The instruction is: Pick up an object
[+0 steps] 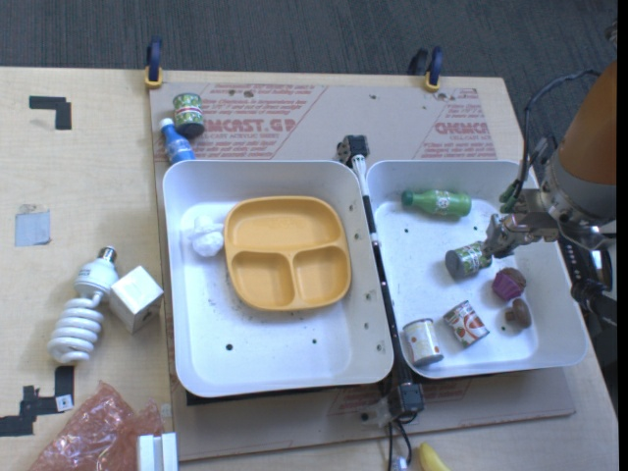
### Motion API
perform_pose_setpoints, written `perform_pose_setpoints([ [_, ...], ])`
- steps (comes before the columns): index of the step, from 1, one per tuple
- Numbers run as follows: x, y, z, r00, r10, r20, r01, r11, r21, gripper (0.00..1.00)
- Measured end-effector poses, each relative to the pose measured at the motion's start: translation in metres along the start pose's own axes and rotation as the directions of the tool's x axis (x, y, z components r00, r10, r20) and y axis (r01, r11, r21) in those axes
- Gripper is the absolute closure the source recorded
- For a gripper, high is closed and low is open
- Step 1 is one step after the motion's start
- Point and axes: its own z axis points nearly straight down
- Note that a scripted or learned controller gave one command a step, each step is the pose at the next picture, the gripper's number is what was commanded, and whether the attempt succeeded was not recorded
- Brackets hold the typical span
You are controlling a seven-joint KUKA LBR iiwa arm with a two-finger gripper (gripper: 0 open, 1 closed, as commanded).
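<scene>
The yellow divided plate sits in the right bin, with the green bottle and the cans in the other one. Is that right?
Not quite. The camera view shows the yellow divided plate in the left bin, not the right one. The green bottle and the cans do lie in the other bin, the right bin, as you said.

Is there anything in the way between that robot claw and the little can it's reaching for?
Nothing visible does. The gripper is right at the grey-green can in the right bin, touching or nearly so. The green bottle lies farther back, and the purple object sits nearer the front, both beside its path.
</scene>
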Motion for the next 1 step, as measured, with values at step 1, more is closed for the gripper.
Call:
perform_pose_setpoints([
  [1, -0.0068, -0.0367, 0.1239, 1.0, 0.003, 0.0, -0.003, 1.0, -0.003, 0.0],
])
